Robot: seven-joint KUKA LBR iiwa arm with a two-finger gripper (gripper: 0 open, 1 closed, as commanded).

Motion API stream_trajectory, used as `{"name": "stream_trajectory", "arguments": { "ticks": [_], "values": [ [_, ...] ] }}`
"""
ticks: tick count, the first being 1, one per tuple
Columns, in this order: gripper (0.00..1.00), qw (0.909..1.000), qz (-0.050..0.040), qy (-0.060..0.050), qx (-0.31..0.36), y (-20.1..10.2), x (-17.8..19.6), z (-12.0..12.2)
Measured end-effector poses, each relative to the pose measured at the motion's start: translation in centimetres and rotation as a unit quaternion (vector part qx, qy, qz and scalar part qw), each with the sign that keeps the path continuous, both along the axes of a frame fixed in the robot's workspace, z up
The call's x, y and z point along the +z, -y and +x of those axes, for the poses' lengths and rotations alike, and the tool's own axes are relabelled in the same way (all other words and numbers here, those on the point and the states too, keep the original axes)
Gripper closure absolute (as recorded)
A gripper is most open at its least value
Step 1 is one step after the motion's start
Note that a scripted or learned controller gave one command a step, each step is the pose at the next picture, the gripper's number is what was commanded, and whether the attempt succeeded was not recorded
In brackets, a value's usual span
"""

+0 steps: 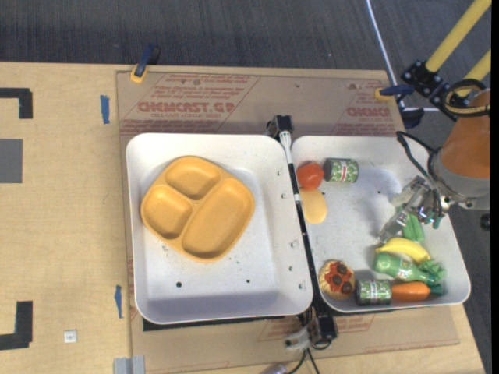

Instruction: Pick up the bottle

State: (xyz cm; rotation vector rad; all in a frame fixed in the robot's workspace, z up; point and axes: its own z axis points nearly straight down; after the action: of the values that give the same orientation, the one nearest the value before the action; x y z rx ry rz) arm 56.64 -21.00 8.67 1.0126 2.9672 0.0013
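The green bottle (407,267) lies flat, neck pointing right; whether the tool (413,213) is open I cannot tell.

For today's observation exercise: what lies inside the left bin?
A yellow three-compartment tray lies in the left bin. Its compartments look empty. Whatever is beneath the tray is covered.

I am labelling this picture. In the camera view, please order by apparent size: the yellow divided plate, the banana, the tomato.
1. Yellow divided plate, by far the largest, in the left bin.
2. Banana, in the right bin.
3. Tomato, a little smaller than the banana.
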Motion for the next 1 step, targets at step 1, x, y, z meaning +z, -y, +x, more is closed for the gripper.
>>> {"name": "stream_trajectory", "arguments": {
  "ticks": [1],
  "values": [
    [0.0, 1.0, 0.001, -0.001, 0.01, -6.43, 0.02, -7.41]
  ]
}}
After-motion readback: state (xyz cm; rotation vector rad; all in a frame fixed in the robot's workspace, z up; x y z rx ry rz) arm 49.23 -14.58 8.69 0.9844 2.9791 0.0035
